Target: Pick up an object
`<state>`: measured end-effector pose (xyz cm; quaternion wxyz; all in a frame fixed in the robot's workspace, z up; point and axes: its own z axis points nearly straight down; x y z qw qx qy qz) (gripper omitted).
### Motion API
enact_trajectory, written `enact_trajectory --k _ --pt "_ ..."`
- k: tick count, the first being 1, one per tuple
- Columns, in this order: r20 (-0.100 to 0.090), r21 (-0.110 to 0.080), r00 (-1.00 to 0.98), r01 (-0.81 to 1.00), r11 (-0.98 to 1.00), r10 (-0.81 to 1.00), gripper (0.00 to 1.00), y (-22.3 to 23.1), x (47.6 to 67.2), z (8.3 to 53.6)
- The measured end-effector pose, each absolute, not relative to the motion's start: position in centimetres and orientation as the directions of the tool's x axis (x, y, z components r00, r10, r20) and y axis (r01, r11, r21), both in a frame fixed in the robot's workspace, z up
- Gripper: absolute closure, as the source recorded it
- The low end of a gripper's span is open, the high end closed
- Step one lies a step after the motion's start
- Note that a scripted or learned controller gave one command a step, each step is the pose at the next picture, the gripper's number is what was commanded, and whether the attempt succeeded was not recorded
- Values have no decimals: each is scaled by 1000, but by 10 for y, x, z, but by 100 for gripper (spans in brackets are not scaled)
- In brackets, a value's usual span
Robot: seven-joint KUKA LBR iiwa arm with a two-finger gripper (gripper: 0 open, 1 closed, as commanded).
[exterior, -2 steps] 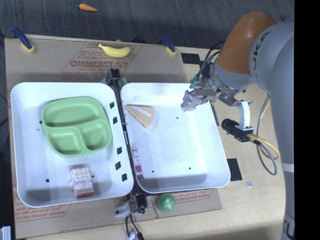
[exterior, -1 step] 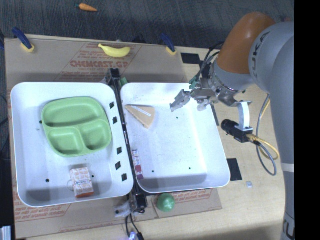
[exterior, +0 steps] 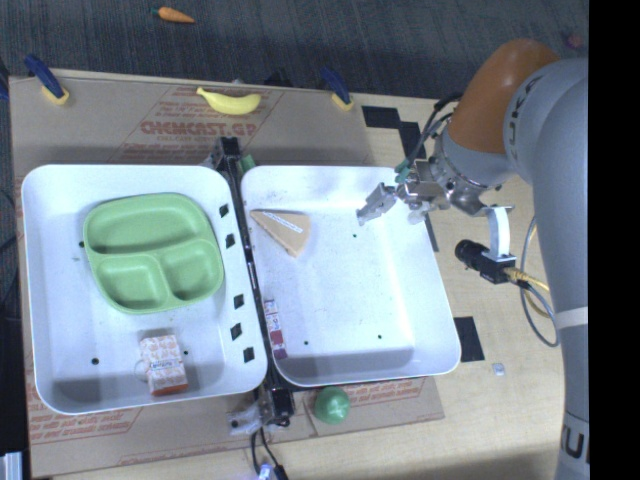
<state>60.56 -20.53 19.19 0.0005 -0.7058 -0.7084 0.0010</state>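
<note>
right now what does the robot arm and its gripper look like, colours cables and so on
The grey metal arm is thick and rounded, with a glossy orange band above the wrist. Thin dark cables loop beside the wrist. The small two-finger gripper is silvery grey metal with a touch of green near its base. A white bracket carries a black cylindrical part with a yellowish cable trailing off it.

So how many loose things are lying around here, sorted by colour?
Green: 2, divided plate and ball
Yellow: 1, banana
Orange: 1, carrot
Tan: 1, wedge
White and red: 1, packet
Total: 6
</note>
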Motion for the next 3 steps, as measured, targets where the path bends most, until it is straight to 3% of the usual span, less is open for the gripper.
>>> enact_trajectory --k 1,2,3 --pt "1 -4 -6 1000 6 1000 0 -192 643 91" --pt "2 0 -7 1000 7 1000 0 -98 657 141" --pt "0 -6 -6 1000 6 1000 0 -92 607 91"
